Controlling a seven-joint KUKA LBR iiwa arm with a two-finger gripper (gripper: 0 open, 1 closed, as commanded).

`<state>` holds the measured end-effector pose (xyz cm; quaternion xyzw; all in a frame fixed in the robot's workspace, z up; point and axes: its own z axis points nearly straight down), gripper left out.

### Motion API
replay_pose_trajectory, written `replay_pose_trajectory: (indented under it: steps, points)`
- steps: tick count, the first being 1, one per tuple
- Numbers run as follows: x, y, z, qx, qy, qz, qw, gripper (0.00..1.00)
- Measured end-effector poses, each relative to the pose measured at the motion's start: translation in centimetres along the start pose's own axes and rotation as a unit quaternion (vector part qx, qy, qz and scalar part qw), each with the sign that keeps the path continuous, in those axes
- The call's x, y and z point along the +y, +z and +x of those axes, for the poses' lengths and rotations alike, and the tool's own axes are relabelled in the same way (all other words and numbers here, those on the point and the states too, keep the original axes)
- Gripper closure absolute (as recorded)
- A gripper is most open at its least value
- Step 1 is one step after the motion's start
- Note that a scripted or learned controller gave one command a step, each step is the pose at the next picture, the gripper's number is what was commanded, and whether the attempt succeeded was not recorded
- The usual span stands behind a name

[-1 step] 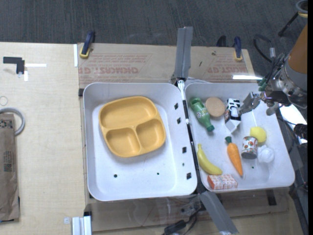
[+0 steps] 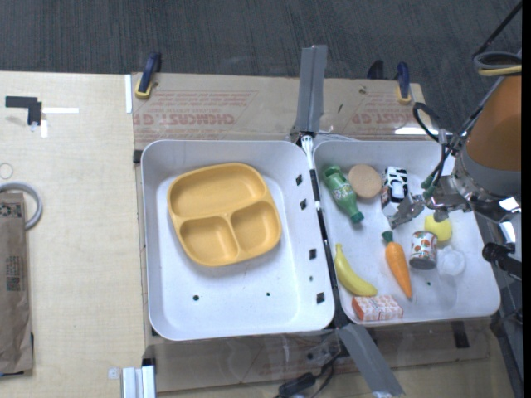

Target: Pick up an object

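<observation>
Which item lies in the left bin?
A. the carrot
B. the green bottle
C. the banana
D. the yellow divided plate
D: the yellow divided plate lies in the left bin, while the green bottle, carrot and banana all lie in the right bin.

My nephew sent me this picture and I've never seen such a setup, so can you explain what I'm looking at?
One camera looks down at a slant on a bench with two white bins. The grey and orange robot arm reaches in from the right; its gripper hangs over the right bin, and nothing shows between its fingers. That bin holds a green bottle, a banana, a carrot, a small can and a lemon. The left bin holds a yellow divided plate.
</observation>
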<state>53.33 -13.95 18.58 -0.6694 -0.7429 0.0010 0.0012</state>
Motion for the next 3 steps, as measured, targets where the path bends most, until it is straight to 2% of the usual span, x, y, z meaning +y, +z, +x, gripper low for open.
replay_pose_trajectory:
  steps: [1, 2, 3]
  points:
    - [-2.3, 9.5, 2.0, 0.000, -0.081, -0.001, 0.9967, 0.00]
    - [-2.3, 8.6, 1.9, 0.000, -0.079, -0.001, 0.9968, 1.00]
    - [-1.9, -2.2, 6.4, -0.001, -0.084, -0.001, 0.9964, 1.00]
